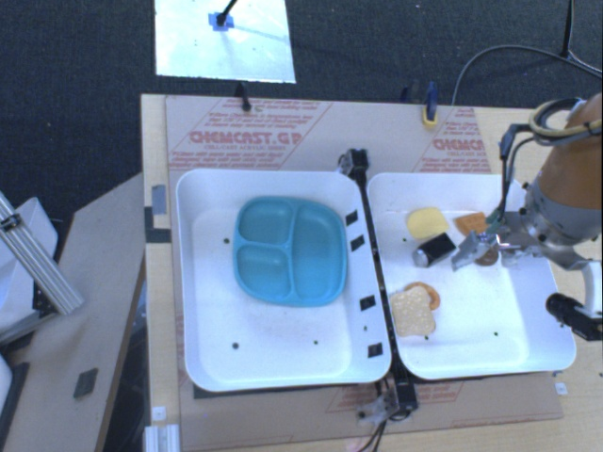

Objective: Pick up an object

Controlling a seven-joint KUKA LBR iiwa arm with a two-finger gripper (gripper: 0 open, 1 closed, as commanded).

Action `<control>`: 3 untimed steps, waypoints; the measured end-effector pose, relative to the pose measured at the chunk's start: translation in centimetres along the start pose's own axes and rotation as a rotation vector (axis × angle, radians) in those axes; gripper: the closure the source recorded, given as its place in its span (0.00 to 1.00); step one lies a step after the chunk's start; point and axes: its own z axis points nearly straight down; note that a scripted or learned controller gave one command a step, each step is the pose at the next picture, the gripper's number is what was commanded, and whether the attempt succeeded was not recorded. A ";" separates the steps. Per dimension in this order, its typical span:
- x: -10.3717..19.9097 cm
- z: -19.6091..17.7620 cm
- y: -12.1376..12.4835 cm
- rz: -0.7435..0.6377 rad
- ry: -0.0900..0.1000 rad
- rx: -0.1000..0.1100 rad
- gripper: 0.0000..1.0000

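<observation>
Claw, whose spread I cannot tell, hovers beside a short black cylinder with white end.

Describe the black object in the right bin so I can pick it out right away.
Look in the right bin, upper half, just left of the gripper. The black cylinder lies tilted directly below the yellow piece. It is the bin's only dark item.

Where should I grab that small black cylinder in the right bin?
Grip the black cylinder across its narrow width, descending from above. It lies on its side, angled, with bare bin floor below it; the yellow piece crowds its upper side, and the gripper sits just to its right.
</observation>
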 end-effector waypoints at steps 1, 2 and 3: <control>0.0 -0.6 0.3 -0.003 -0.002 -0.011 0.00; 1.0 5.0 0.4 -0.001 -0.001 -0.007 0.00; 1.0 11.1 0.4 0.000 -0.001 -0.011 0.00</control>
